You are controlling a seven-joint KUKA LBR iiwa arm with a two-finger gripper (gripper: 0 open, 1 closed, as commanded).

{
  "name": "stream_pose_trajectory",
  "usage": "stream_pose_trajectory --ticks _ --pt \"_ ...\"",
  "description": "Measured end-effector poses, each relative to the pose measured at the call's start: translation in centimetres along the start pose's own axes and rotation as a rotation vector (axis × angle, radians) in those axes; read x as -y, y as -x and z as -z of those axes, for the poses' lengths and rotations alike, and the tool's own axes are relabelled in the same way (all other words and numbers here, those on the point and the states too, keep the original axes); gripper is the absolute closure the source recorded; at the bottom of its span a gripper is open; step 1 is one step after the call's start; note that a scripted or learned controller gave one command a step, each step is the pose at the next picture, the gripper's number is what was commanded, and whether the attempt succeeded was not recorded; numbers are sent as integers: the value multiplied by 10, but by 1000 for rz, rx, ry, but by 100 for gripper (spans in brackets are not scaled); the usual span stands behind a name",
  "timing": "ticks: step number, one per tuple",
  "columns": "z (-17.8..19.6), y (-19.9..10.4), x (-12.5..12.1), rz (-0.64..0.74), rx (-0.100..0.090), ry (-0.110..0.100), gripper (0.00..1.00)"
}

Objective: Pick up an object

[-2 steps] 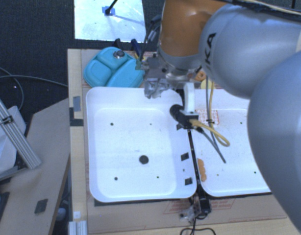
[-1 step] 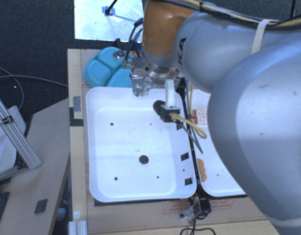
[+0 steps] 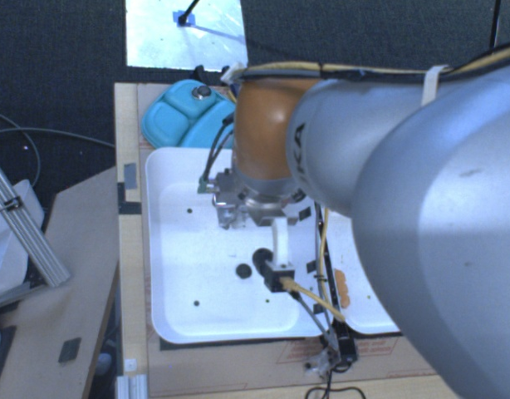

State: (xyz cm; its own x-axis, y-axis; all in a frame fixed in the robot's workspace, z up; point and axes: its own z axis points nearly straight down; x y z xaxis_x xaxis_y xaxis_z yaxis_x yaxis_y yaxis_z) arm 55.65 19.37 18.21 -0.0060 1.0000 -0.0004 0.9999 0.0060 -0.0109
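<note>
Reaching arm (image 3: 380, 148): grey, with an orange band above the wrist; it comes in from the right and covers most of the right half of the view.
Claw (image 3: 230, 216): low over the left bin (image 3: 180, 248), toward that bin's far right part.
Claw state: cannot tell whether it is open or closed, as the wrist hides it from above. Nothing can be seen held in it.
Left bin: white and shallow, with a few small dark dots on its floor.
Black disc (image 3: 243, 271): small, round and dark. It lies flat on the floor of the left bin, right of centre, nearer the camera than the claw and apart from it.
Right bin (image 3: 361, 310): mostly covered by the arm, leaving a strip of its left side and near corner in view.
Orange piece (image 3: 341, 286): lies in the right bin near its left wall, partly hidden; its kind cannot be told.
Blue tray (image 3: 182, 116): light blue with rounded corners, on the bench (image 3: 130, 223) just behind the left bin, its right end hidden by the wrist.
Shiny sheet (image 3: 184, 19): pale and square, well behind the bins.
</note>
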Motion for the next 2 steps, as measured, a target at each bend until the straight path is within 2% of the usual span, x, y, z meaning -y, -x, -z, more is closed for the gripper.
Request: stream_pose_trajectory --ticks 1,2 --pt "31 42 -60 -8 -1 19 100" --pt "-77 56 -48 -7 2 2 100"
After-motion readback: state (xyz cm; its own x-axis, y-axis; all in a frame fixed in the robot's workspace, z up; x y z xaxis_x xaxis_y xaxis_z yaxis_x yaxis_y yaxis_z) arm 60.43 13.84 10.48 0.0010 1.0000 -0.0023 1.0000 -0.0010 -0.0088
